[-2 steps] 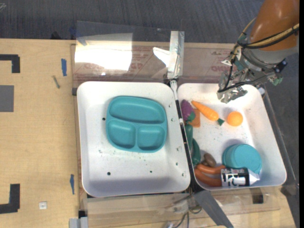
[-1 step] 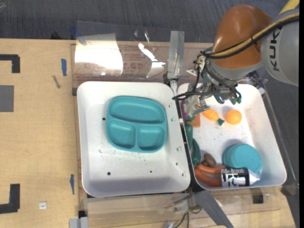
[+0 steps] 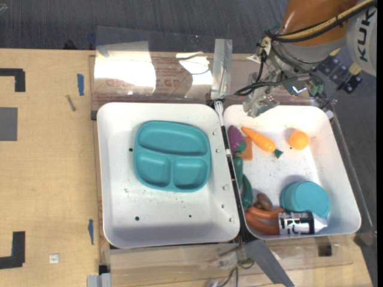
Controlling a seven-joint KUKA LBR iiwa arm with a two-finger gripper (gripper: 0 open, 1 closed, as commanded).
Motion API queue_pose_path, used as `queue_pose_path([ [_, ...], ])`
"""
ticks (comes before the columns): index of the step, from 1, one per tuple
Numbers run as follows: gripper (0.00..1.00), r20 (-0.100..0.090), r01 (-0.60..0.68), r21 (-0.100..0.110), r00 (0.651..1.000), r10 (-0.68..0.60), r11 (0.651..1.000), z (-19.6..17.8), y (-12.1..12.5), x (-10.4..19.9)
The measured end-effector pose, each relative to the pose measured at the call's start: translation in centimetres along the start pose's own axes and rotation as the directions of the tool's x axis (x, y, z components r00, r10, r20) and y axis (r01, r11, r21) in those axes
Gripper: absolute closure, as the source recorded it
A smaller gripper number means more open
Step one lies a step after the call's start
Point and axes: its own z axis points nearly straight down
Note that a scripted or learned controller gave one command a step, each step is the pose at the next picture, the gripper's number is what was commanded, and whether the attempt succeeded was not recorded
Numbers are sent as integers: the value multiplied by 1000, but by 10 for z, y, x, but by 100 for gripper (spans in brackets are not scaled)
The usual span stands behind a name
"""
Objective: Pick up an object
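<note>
Nearest, along the right bin's [image 3: 347,178] near wall, lie a dark can [image 3: 297,223] and a red sausage-like toy [image 3: 261,216], with a teal cup [image 3: 306,198] just behind them. Farther in sit a carrot [image 3: 261,140] and a small orange ball [image 3: 298,139], apart from each other. The left bin [image 3: 114,178] carries a teal divided plate [image 3: 172,155]. Farthest, the tool [image 3: 262,105] hovers over the right bin's far left corner, gripping nothing; whether it is spread or pressed together I cannot tell. This looks like the approach step. The next move probably calls for descending squarely over one item, perhaps the carrot.
</note>
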Motion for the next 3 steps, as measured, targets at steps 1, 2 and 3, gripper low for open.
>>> queue_pose_path([
  [1,100,-9,275,-7,961,-275,961,40,-96,56],
  [2,0,-6,280,-7,960,-280,960,38,-93,53],
  [3,0,-3,261,-3,965,-261,965,160,-46,81],
])
